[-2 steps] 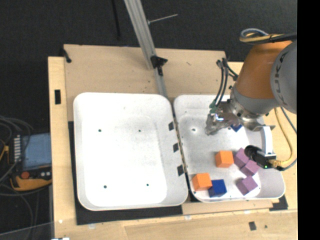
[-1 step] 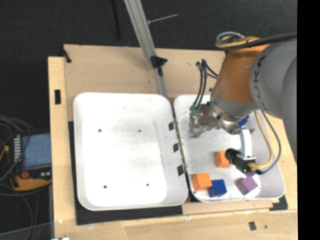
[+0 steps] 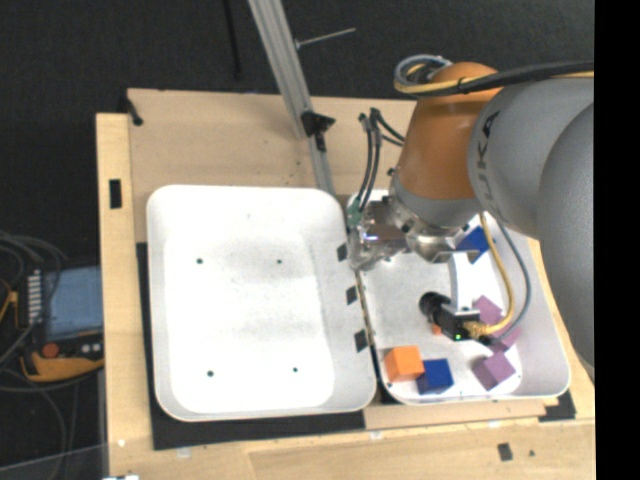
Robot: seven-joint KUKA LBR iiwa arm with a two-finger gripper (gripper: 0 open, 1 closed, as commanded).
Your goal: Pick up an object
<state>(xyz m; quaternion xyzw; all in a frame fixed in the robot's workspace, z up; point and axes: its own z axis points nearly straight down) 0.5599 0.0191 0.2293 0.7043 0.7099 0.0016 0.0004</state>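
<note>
I'm watching remotely: the grey arm with the orange band (image 3: pixel 445 158) comes in from 3 o'clock and bends down over the shallow white plastic bin on the right (image 3: pixel 400 303). The gripper (image 3: pixel 370 236) sits at about 10 o'clock of that bin, right at the rim beside the shallow white plastic bin on the left (image 3: pixel 240 288). I cannot tell whether the gripper is open or closed (the wrist body covers the tip from this angle).

The pick candidates I can see all lie in the right bin:
- The small orange cube (image 3: pixel 404 362) lies at 7 o'clock on the bin floor.
- The small dark-blue cube (image 3: pixel 436 375) lies at 6 o'clock, just beside the orange one. I cannot tell if they touch.
- The large purple block (image 3: pixel 493 370) lies at 5 o'clock, near the lower rim.
- The upper purple block (image 3: pixel 488 308) lies at roughly 3 o'clock.
- A third purple piece (image 3: pixel 508 336) lies between those two, partly hidden by robot cabling.
- A lighter blue block (image 3: pixel 472 240) peeks out at 1 o'clock, half covered by the wrist.

From the gripper, the orange cube is at 5 o'clock and well apart. The lighter blue block is at 3 o'clock, nearer to it.

The left bin floor shows four small dark dots. Both bins rest on the pale wooden bench (image 3: pixel 115 268), with a dark mat under them.
</note>
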